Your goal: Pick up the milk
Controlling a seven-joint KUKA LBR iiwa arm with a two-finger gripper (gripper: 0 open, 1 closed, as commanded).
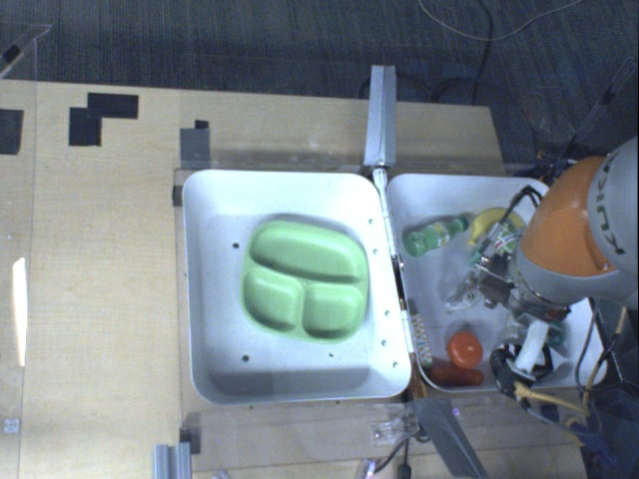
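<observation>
You see the gripper (486, 279) low in the right bin (431, 267); whether it is spread, you cannot tell. No milk is identifiable; a green bottle (435, 234) lies up-left, a red-capped item (463, 350) below.

Arm (584, 228) hides right bin's (429, 267) far side; edge crops arm.

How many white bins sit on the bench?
2: the left shallow white plastic bin holds a green sectioned tray; the right white bin holds small items under the arm.
</observation>
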